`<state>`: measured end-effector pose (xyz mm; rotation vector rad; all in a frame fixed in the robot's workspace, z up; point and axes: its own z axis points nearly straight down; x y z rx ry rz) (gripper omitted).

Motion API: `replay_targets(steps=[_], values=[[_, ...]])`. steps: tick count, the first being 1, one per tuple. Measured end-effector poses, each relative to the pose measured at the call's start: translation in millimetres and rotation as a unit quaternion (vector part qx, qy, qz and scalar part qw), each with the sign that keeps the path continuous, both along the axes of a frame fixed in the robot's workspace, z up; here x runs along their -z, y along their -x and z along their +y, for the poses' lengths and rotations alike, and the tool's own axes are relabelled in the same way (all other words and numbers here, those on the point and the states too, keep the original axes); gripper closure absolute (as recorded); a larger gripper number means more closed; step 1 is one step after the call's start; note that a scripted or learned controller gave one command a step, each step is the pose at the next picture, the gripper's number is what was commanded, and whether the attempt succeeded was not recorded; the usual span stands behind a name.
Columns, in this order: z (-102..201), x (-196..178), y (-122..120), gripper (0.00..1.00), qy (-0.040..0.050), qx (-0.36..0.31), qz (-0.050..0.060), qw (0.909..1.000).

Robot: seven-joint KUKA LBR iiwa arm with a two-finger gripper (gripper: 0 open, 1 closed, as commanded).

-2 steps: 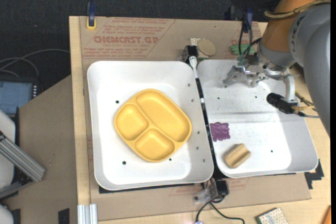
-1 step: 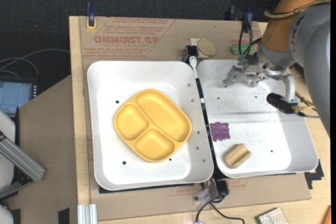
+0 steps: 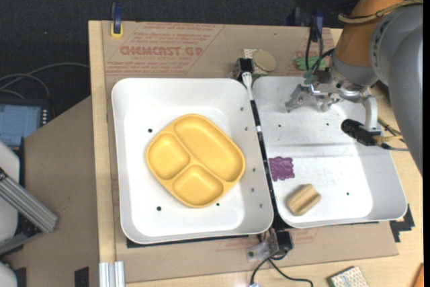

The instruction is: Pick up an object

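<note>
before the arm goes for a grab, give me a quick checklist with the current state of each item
1. Target in view: ok. A tan cylindrical block lies near the front of the right bin.
2. Target apart from neighbours: ok. A purple grape cluster lies close to its upper left, not touching.
3. Gripper over target: not ok. It sits at the back of the right bin, far from the block.
4. Nothing already held: ok, nothing shows between the jaws.
5. Jaws open enough: cannot tell.
6. Left bin: holds a yellow divided plate, away from the path.

two white bins, one yellow divided tray, one purple patch, one tan block
</note>
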<state>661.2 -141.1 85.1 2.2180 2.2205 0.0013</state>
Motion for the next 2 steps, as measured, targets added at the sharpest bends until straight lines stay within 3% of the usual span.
replay_targets(steps=[1,2], values=[[-6.7,0.9,100.7,0.00,-0.0020,0.003,0.006,1.0000],[-9.9,-0.7,6.6,0.00,0.0006,-0.001,-0.003,1.0000]])
